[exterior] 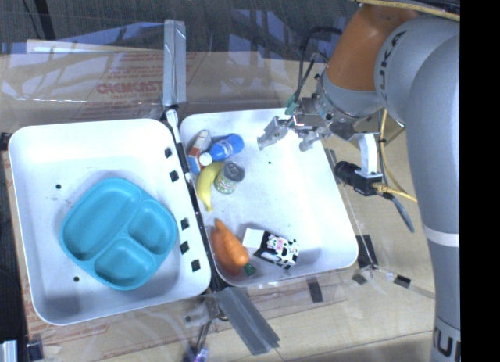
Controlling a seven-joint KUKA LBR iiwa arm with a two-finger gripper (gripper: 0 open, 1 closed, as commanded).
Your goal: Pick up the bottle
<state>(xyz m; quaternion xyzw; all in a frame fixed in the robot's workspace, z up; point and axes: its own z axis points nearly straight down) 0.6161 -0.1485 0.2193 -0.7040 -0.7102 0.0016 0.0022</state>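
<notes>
Blue plastic is what I'm after: the bottle (221, 148) lies on its side in the back left corner of the right bin (312, 196), close to the wall that divides it from the left bin (31, 196). A smaller red-and-white container (201, 143) lies just beside it on the left, a banana (205, 184) in front, and a small can (228, 177) stands next to the banana, all crowded together. My gripper (283, 130) hovers over the bin's back edge, to the right of that cluster and apart from it, its jaws spread and holding nothing.

I judge the bottle light and fairly stiff, but smooth and round, so it could roll or squirt out of a pinch. I'd close across the middle of its body, fingers either side of the long axis, where the neighbours leave the most room. The tight packing against the wall is my main worry. A carrot (229, 246) and a cow-patterned box (279, 249) lie at the front, well clear.
</notes>
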